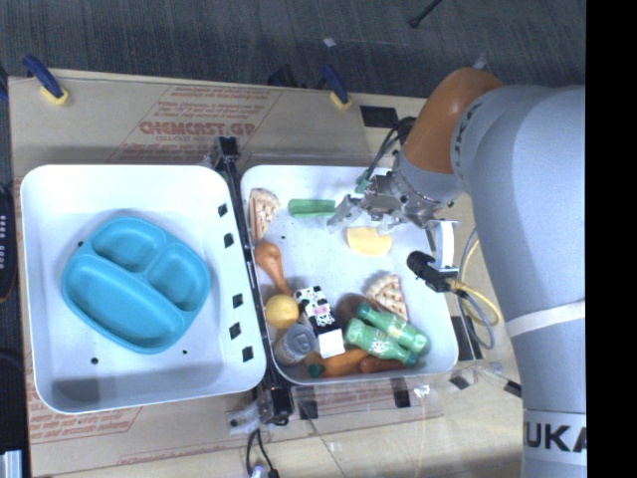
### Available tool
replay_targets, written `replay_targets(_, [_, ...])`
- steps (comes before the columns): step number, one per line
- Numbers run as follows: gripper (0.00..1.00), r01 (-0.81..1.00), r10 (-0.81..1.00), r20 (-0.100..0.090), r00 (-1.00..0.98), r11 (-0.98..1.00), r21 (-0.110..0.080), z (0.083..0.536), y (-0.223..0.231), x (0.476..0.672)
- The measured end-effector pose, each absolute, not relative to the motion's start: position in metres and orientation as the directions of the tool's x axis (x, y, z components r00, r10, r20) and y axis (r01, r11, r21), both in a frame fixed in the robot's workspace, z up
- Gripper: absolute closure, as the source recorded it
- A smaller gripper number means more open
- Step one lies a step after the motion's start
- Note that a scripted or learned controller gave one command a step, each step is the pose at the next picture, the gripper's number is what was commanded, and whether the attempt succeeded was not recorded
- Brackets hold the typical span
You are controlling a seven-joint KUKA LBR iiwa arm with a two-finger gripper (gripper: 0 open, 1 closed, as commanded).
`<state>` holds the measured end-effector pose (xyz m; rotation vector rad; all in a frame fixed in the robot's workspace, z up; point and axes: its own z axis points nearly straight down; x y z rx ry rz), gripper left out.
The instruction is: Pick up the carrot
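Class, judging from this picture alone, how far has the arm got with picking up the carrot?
Done: the arm has reached into the right bin. In hand: the gripper sits near the bin's far side, just above a yellow piece and beside a green stick. Left: everything that matters. The carrot lies untouched at the near edge, under the green bottle.

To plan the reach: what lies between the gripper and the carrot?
In the camera view, between the gripper and the carrot lie a pale yellow piece, a pizza slice and a green bottle.

Carrot in right bin, near front wall.
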<state>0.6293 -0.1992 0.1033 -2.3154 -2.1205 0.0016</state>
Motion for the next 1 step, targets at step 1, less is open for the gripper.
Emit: replay_targets(1, [1.0, 0.997, 0.997, 0.0, 0.082, -0.082, -0.001, 0.1142, -0.1984, 0.6304])
